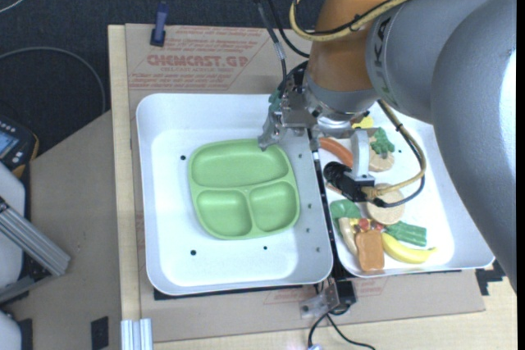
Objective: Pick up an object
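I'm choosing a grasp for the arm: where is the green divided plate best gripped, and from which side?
Probably by its rim. The green divided plate lies flat in the left bin, so only its raised edge gives two fingers something to pinch. The edge nearest the tool, at the plate's upper right corner, looks handiest; come straight down, one finger inside the rim and one outside.

Tray (244,188) in left bin (160,201)

A thick grey robot arm (459,70) reaches in from the right, filling the upper right corner. An orange band (349,33) wraps it above the wrist. Its gripper (275,131) points down and leftward, low over the surface beneath.
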`<state>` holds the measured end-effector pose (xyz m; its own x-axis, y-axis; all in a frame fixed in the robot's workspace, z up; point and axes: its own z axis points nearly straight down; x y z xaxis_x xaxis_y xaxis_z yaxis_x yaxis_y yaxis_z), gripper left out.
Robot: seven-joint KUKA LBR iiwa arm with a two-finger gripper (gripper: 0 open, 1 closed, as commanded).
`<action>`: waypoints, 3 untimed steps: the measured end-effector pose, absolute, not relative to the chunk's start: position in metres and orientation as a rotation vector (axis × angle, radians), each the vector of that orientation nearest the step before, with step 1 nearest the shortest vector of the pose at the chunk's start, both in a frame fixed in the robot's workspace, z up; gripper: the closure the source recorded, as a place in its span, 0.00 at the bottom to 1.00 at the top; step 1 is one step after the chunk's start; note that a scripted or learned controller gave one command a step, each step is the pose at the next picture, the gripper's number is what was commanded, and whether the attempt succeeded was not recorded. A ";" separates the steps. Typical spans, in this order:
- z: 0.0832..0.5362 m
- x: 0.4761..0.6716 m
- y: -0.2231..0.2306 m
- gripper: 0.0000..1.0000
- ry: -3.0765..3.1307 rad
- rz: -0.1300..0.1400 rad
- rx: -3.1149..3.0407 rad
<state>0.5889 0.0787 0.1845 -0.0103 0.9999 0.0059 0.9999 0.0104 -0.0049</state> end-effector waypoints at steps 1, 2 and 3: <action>0.087 0.543 0.144 0.00 -2.231 -0.026 -2.228; 0.088 0.594 0.118 0.00 -2.223 -0.013 -2.219; 0.191 0.670 0.020 0.00 -2.224 -0.009 -2.237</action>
<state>0.6698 0.0200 0.1912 0.0061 1.0000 -0.0050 0.9999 -0.0060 0.0135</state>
